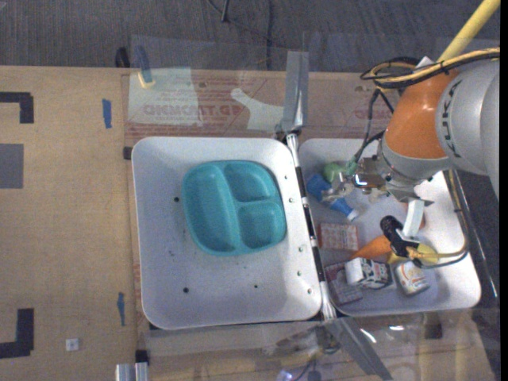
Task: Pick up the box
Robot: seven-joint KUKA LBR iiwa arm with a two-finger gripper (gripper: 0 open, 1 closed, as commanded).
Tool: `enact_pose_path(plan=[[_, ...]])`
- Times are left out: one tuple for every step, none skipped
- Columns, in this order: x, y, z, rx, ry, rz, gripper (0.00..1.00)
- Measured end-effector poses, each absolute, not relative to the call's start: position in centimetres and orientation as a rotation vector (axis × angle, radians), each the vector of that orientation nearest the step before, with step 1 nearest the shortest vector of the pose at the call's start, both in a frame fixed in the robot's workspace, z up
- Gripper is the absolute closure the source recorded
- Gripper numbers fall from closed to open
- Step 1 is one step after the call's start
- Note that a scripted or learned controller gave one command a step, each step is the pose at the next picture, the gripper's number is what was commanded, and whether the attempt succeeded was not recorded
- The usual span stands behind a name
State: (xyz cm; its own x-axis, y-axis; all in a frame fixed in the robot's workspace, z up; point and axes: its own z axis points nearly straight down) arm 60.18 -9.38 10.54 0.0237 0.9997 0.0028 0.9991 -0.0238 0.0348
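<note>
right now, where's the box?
In the camera view the box lies flat in the right bin, near its left wall, just below the blue item and above the small carton. The end effector is above it.

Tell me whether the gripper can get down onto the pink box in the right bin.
Probably yes: the pink box lies flat with its top uncovered, just below the gripper, though a small carton sits close beside it.
</note>
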Motion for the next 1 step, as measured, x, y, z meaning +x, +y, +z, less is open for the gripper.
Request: enact_pose_path(plan=[[51.96,-11.14,9.15,2.172,2.251,0.02,0.0]])
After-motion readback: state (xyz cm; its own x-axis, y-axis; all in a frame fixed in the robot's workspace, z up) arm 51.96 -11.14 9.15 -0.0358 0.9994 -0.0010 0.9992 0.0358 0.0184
